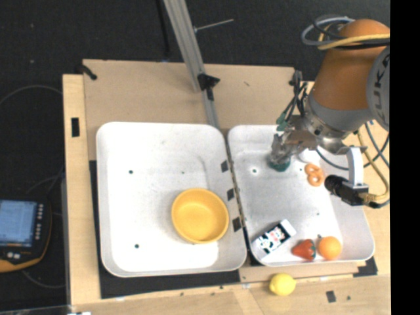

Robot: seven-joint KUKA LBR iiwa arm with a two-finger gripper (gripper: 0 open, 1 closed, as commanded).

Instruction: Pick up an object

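A round yellow bowl (199, 214), smooth and glossy, sits near the right side of the left bin (131, 149). In the right bin (262, 143), the hand (282, 159) reaches down at the far part of the floor, its tips at a small teal thing (282, 166); whether it grips it or how far open it is, I cannot tell. Just right of the hand lies a small orange pretzel-shaped piece (314, 174). Nearer lie a black-and-white box (274, 236), a red strawberry-like piece (303, 249) and an orange ball (329, 247). A lemon (282, 284) rests on the tabletop (164, 90).
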